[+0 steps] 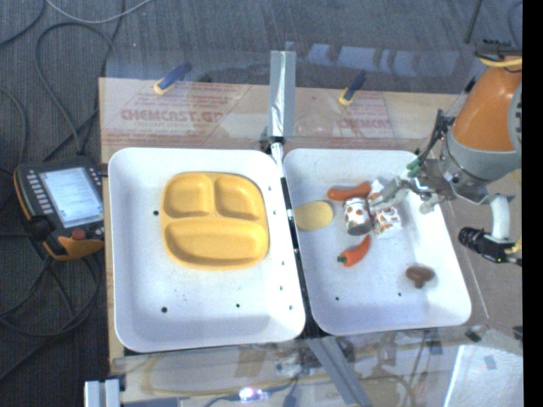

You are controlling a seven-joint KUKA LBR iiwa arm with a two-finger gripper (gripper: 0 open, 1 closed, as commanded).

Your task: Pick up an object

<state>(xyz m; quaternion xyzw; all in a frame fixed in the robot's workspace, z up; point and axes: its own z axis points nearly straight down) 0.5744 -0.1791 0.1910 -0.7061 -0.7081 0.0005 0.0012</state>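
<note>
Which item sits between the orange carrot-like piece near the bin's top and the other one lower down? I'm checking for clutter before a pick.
In the camera view, a white cup with red spots lies between the upper carrot and lower carrot.

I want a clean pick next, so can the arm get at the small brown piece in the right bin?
Probably yes. The small brown piece lies alone on bare bin floor near the right bin's right wall, apart from the cluster under the gripper; nothing covers it, though the wall is close.
</note>
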